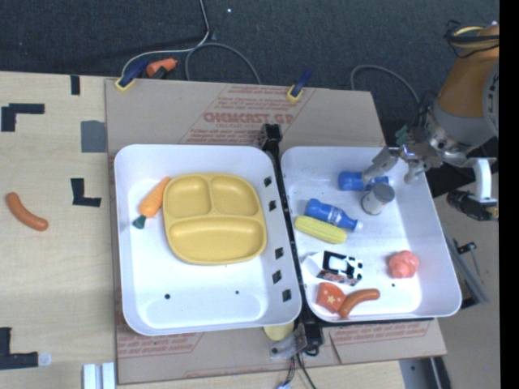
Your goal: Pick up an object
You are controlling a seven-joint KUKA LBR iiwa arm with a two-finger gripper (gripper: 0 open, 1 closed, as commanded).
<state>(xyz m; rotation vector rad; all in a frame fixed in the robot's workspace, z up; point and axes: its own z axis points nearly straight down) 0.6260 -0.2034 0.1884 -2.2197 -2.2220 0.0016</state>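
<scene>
Glossy white plastic bins (130,241); matt yellow plastic plate (215,217); brown cardboard (235,116) beneath; wood-grain bench (49,160).

In the right bin (428,241), the corn cob (321,230) lies just in front of the bottle (330,214), with the sausage (358,299) farther forward.

Grey arm (470,96) with an orange band, metallic silver wrist.
</scene>
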